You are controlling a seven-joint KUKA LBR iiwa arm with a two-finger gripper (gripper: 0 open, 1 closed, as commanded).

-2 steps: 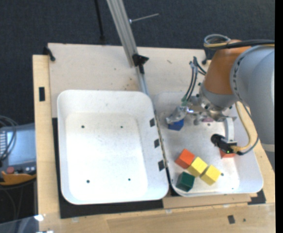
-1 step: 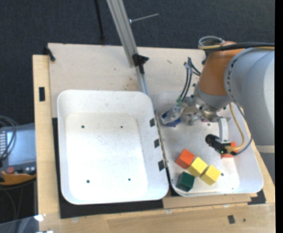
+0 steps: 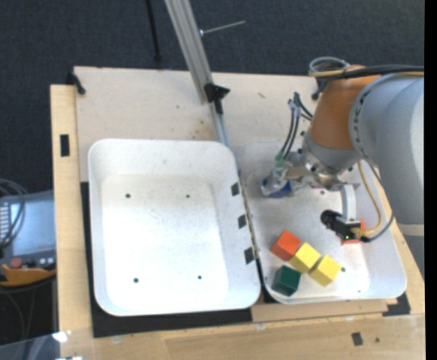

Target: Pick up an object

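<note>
My gripper [image 3: 278, 180] is low over the upper left part of the right bin [image 3: 376, 276], hanging from the grey arm with its orange band [image 3: 335, 118]. A small blue object [image 3: 278, 190] shows right at the gripper's tip; whether it is held cannot be made out. Nearer the bin's front lie an orange block [image 3: 286, 244], two yellow blocks [image 3: 307, 257] [image 3: 324, 269] and a green block [image 3: 286, 280], packed together in a cluster well below the gripper.
The left bin [image 3: 98, 201] sits beside the right one, their rims meeting near the middle. A slanted aluminium pole [image 3: 191, 43] rises behind the bins. Cables and a black and orange fitting [image 3: 345, 225] hang from the wrist over the right bin.
</note>
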